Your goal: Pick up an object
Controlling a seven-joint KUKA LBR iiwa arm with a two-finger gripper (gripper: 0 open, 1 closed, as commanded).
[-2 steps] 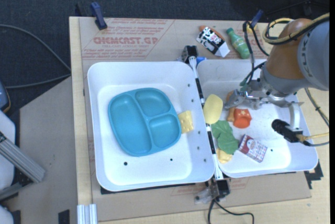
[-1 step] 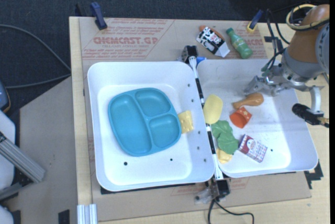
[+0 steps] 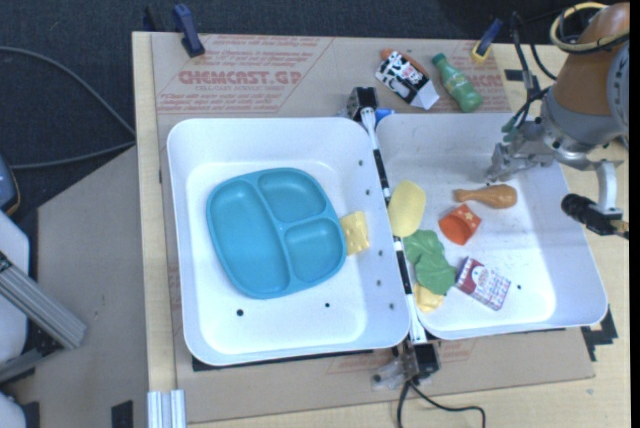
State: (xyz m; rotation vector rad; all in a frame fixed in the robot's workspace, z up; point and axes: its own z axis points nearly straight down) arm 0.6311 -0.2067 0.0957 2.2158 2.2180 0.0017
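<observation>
Worktop (image 3: 250,76): pale board printed with red lettering, clamped at its far edge by two blue clips, standing on dark grey carpet with a black cable trailing at left. Left bin (image 3: 200,316): white, shallow, holding a blue three-compartment plate (image 3: 275,231) and a small yellow piece (image 3: 355,231) just beside the plate's right edge. Right bin (image 3: 560,286): white, holding a brown drumstick-shaped toy (image 3: 487,196), an orange-red block (image 3: 459,225), a pale yellow oval piece (image 3: 407,207), a green leafy piece (image 3: 430,259) and a small printed packet (image 3: 484,282). Behind the bins, on the board: a black-and-white cow-patterned item (image 3: 405,78) and a green bottle (image 3: 458,83). Gripper (image 3: 508,164): lowered into the right bin's far part, just above the drumstick toy; whether it is open or closed cannot be told.
</observation>
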